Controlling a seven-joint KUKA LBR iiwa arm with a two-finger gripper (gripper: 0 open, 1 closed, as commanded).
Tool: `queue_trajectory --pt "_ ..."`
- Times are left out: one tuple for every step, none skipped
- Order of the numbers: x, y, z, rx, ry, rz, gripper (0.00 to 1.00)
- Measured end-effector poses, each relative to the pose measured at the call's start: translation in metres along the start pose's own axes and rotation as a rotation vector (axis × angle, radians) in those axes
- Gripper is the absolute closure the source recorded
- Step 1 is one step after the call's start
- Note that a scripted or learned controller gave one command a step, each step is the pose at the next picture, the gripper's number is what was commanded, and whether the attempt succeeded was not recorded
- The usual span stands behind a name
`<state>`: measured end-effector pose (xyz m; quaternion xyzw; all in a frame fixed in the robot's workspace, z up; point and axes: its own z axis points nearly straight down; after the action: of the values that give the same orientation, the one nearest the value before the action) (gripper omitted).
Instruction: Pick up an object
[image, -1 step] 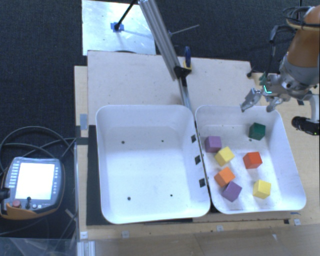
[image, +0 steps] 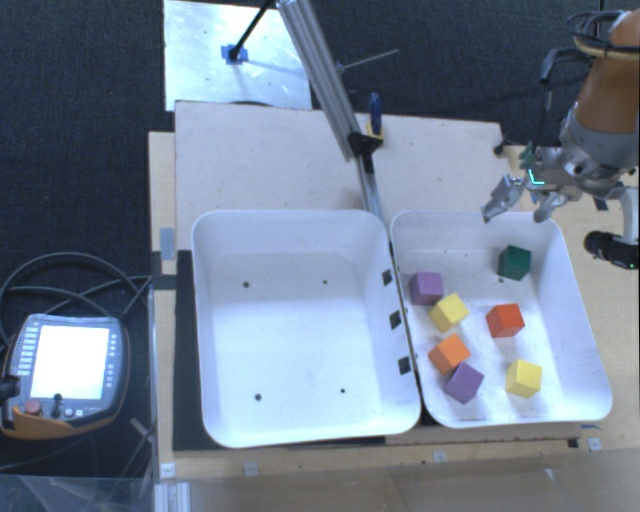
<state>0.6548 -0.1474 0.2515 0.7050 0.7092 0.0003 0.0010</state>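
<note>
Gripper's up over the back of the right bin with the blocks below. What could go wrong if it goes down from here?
The gripper hangs open over the bin's far rim, so a straight descent may clip the wall. The green block, the nearest, sits close to that wall, leaving little room for the jaws. Farther in, the orange block and purple block touch, so a grasp there may push both.
</note>
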Motion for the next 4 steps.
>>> queue_trajectory --pt "0.002 0.002 0.041 0.003 0.001 0.0 0.0" --pt "-0.004 0.007 0.099 0.004 0.001 0.003 0.0" --pt "-0.01 0.007 0.159 0.003 0.001 0.004 0.0" --pt "-0.01 0.009 0.143 -0.004 -0.001 0.002 1.0"
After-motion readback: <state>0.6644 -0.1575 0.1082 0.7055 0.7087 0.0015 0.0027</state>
